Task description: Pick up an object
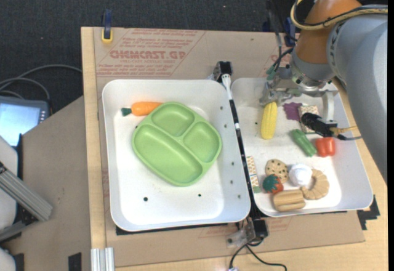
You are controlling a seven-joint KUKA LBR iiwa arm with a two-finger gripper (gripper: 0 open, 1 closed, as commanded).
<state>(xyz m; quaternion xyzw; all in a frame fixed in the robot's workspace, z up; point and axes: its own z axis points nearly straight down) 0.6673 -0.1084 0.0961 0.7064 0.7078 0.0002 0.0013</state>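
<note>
Two shallow, glossy white bins sit side by side on a brown cardboard sheet. The left bin (117, 159) holds a smooth green plastic divided plate (176, 142), with a small orange carrot (143, 108) touching its upper-left edge. The right bin (357, 193) holds a bumpy yellow corn cob (269, 120), a speckled round cookie (277, 169), a white ball (300, 173) and a tan bread roll (289, 201). In the upper right, the gripper (278, 92) hangs just above the corn cob; whether it is spread or pressed together cannot be made out.

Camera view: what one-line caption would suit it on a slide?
Gripper poised over a toy corn cob in the right bin, green divided plate alongside.
</note>
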